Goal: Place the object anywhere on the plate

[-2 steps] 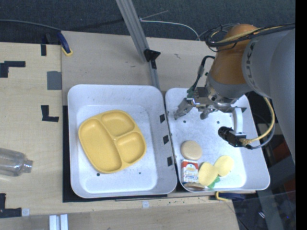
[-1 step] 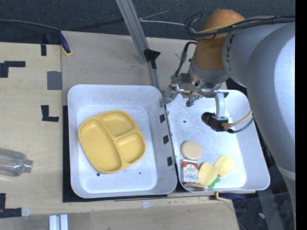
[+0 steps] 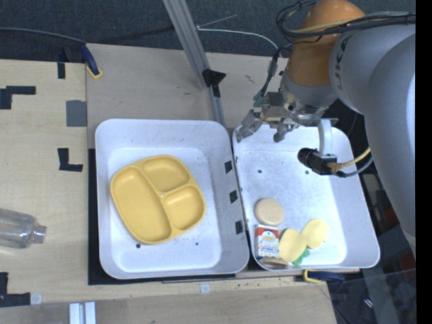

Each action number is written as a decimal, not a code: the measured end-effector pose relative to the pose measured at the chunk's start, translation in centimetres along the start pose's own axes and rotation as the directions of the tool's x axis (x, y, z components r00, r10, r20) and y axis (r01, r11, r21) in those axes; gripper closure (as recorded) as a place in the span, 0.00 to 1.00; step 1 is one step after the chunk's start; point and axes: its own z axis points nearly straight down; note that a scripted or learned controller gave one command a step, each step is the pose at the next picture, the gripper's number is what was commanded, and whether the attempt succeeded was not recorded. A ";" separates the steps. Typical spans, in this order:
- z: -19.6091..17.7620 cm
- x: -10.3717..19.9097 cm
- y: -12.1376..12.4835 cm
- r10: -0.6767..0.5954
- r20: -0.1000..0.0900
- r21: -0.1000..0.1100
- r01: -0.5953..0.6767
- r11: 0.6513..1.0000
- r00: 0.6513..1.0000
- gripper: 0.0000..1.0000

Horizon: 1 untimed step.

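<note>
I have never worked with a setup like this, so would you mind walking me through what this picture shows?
This is one camera fixed above a bench, looking down at a slant. The big grey machine on the right with the orange band is a robot arm; its gripper hangs over the far edge of the right bin, and nothing is visible between its jaws. Two shallow white bins sit side by side. The left bin holds a yellow plate with three compartments. The right bin holds small toy-like items near its front: a round tan piece, a small red and white packet and two pale yellow pieces. A clear plastic bottle lies on the bench at the left. The job is to put an item on the plate.
</note>
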 end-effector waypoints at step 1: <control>3.3 -2.5 1.4 0.003 0.003 0.005 -0.003 1.000 1.000 0.00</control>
